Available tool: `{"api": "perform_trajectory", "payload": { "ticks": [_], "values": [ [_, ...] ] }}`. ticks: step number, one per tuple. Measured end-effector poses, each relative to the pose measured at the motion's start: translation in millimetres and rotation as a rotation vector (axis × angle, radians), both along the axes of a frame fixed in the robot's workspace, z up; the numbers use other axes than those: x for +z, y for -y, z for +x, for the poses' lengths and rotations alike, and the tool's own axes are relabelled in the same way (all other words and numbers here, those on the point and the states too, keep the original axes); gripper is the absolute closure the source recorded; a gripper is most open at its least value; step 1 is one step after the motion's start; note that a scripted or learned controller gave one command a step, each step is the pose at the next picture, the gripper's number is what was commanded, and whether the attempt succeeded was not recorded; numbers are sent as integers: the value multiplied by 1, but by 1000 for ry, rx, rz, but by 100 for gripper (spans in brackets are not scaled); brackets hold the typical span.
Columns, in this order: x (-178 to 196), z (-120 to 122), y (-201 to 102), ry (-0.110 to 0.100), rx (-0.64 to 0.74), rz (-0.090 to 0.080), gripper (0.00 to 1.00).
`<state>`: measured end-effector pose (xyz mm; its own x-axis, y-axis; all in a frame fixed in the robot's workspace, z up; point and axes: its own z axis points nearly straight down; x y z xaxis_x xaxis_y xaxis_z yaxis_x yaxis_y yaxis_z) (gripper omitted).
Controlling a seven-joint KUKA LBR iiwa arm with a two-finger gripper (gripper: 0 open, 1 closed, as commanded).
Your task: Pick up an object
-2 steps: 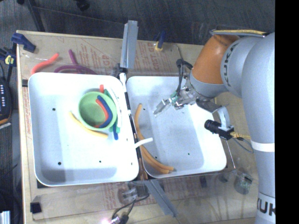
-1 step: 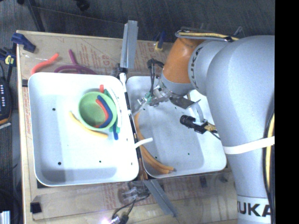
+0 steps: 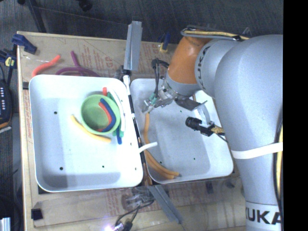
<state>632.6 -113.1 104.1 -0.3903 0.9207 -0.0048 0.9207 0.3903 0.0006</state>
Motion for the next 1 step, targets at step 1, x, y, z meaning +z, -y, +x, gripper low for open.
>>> {"api": "perform_trajectory", "payload": {
  "ticks": [1],
  "values": [
    [88, 10, -64, -2, -309, 5, 100]
  ]
}}
